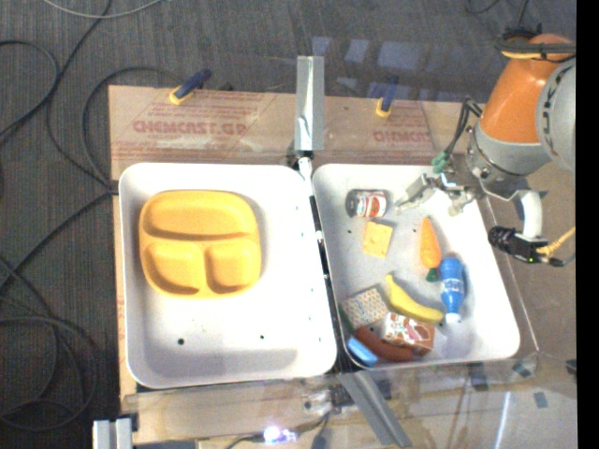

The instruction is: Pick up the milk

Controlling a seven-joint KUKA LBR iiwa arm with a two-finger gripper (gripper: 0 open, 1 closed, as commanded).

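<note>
I locate the milk carton (pixel 408 332) in the right bin (pixel 505 349), at the near edge, lying on its side with its red-and-white printed face up. It rests against a brown sausage-shaped item (pixel 391 352) just below it, and a blue item (pixel 361 351) lies at the near-left corner beside that.

A banana (pixel 412 302) lies directly above the carton and touches its upper edge. A patterned brown-and-white packet (pixel 363 305) sits to the left of the banana. A blue bottle (pixel 451 288) with a white cap lies to the right of the banana, cap pointing to the near side. A carrot (pixel 430 242) lies above the bottle, and a yellow cheese slice (pixel 377 239) lies to the carrot's left. A tin can (pixel 367 203) lies on its side at the far-left part of this bin.

The left bin (pixel 150 344) holds a yellow compartment tray (pixel 200 241).

The gripper (pixel 438 191) sits over the far edge of the right bin, well apart from the carton, with the carrot, bottle and banana between them. I read the two fingers as spread apart, with nothing between them. The arm (pixel 529 110) enters from the right.
</note>
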